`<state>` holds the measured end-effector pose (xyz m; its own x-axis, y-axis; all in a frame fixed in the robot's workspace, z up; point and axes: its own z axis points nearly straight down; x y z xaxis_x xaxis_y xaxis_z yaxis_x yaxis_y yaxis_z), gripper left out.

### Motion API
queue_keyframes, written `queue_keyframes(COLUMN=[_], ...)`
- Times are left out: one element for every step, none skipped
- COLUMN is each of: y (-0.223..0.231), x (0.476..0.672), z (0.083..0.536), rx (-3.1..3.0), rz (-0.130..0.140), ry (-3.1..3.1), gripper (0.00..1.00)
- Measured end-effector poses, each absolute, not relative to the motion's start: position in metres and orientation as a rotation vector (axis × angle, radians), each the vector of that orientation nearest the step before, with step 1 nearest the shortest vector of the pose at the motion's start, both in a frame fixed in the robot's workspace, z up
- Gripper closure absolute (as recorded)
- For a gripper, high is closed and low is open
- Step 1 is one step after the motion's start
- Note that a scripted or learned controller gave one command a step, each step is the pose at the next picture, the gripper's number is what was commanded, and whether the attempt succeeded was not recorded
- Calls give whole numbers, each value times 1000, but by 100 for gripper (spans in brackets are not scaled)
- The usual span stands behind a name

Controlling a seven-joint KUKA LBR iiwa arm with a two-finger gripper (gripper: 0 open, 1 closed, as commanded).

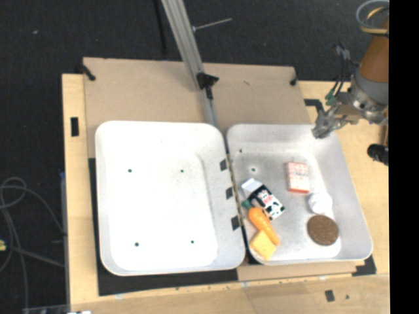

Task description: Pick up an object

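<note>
The pincer [322,131] hangs at the upper right corner of the right-hand bin [281,142], just over its rim, at the end of the grey arm [366,77] that comes in from the right. Whether it is wide or narrow I cannot tell; nothing shows in its grip.

All the loose things lie in that same bin, below the pincer and apart from it. Nearest, below and slightly left of it, is a small red-and-white carton [298,176]. Just under that carton, further down from the pincer, sits a small white lump [320,203], and below that again a round brown disc [323,230].

Down and well to the left of the pincer, against the bin's left wall, is a cluster: a black-and-white box [265,199], an orange carrot-shaped piece [262,222] touching it from below, and a yellow block [263,245] at the carrot's lower end.

The left-hand bin [160,195] lies far to the left of the pincer, side by side with the right one on the bench [75,175].
</note>
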<state>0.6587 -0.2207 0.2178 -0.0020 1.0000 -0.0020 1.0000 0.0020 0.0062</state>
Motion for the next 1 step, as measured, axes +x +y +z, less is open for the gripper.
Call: queue_keyframes(y=[-172], x=[643], z=[212], rx=[2215], rz=[0], ry=[2226], gripper=[100])
